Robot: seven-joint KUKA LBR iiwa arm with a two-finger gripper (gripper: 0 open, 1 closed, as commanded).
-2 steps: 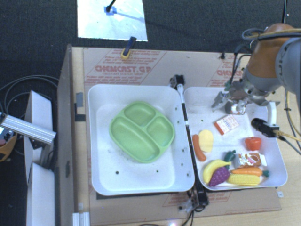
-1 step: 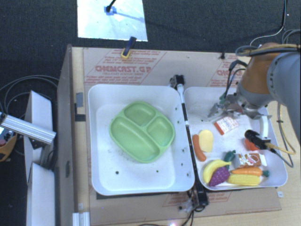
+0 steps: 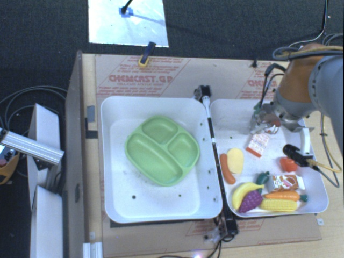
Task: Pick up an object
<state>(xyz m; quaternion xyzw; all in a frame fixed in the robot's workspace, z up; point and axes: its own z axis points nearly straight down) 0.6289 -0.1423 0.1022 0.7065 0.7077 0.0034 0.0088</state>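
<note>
My gripper [image 3: 263, 124] hangs over the back of the right bin [image 3: 236, 117], reached in from the right. Just in front of it and below it lies a small white and red packet [image 3: 259, 143]; I cannot tell whether the two touch. Further forward lie a pale yellow piece [image 3: 235, 160], an orange sausage [image 3: 227, 169], a banana [image 3: 243, 191], purple grapes [image 3: 250, 200], a corn cob [image 3: 278, 204], a carrot [image 3: 282, 195], a white and orange box [image 3: 285, 182], a red tomato [image 3: 288, 164] and a small green piece [image 3: 262, 177].
The left bin [image 3: 115, 198] holds a green divided plate [image 3: 162, 150]. A ridge [image 3: 212, 144] separates the two bins. The toys crowd the right bin's front half, with bare floor at its back left.
</note>
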